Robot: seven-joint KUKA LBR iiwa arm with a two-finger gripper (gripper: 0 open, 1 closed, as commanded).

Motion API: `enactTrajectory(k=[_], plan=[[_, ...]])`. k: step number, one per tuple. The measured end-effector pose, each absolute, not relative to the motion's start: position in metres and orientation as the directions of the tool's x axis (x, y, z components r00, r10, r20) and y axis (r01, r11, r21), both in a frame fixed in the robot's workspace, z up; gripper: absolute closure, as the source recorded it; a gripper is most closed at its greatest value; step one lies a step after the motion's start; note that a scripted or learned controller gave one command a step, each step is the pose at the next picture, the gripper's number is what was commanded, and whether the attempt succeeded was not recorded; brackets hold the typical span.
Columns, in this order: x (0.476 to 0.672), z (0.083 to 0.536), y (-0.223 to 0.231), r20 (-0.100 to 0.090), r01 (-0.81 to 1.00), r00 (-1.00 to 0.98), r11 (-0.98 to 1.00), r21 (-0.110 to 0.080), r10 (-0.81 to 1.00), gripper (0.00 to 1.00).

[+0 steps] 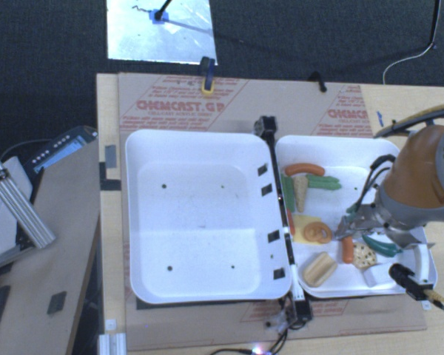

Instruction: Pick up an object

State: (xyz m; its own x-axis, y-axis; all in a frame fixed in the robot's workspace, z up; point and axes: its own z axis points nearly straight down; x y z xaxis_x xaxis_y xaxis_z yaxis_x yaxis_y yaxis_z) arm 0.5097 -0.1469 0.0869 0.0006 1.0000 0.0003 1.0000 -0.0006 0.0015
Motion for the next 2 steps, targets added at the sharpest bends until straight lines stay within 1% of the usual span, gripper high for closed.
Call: enactTrajectory(k=[1, 2], plan=[[0.525, 0.19, -0.045, 0.002, 1.0, -0.014, 0.014, 0.011, 1.0, 1.0], [0.515, 0.21, -0.002, 0.001, 1.0, -0.009, 0.009, 0.003, 1.0, 1.0]])
